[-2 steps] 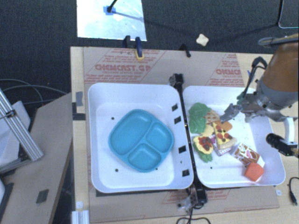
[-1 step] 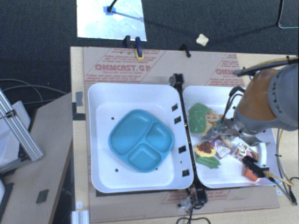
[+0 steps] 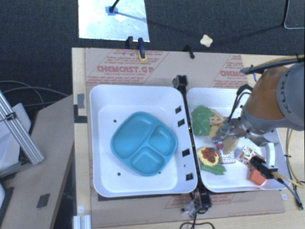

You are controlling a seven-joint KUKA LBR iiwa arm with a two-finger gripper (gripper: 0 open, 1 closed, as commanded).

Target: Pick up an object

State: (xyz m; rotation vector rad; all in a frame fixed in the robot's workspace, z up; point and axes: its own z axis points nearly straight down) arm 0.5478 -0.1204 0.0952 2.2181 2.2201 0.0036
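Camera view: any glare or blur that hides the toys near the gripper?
Camera view: even light with soft shadows; glare sits on the shiny sheet beyond the bench, not on the right bin; the whole frame is slightly soft, and the gripper blurs into the small toys under it.

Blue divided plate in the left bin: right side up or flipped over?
Right side up. The blue plate lies flat in the left bin, its three compartments facing the camera.

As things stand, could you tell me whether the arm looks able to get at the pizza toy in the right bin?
Probably yes. The pizza toy lies uncovered on the bin floor just left of the end effector, with nothing lying over it; the green toy sits apart, farther back.
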